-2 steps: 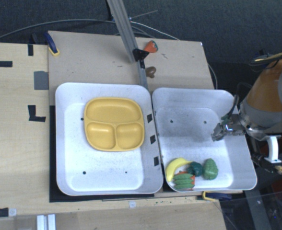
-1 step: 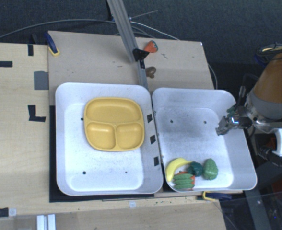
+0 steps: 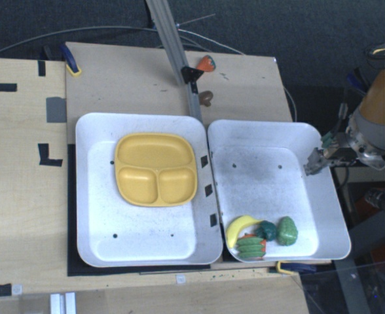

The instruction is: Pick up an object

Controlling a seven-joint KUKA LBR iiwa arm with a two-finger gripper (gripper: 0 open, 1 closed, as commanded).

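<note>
Two white bins (image 3: 88, 175) sitting side by side on the surface (image 3: 133, 77), yellow tray (image 3: 156, 169) lying left. Pincer (image 3: 313, 161) hovering at right bin's (image 3: 323, 195) rim, grip unclear. Nothing lifted: banana (image 3: 239, 226), green toys (image 3: 286, 230) waiting in near corner.

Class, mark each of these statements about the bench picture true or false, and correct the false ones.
1. The yellow plate lies in the left bin. True.
2. The banana sits on the yellow plate. False: it lies in the right bin, at its near edge.
3. The gripper hangs at the right bin's right rim, apart from the toys. True.
4. The green toy lies in the far corner of the right bin. False: it lies by the banana at the near edge.
5. The yellow plate has a single undivided well. False: it has three compartments.
</note>
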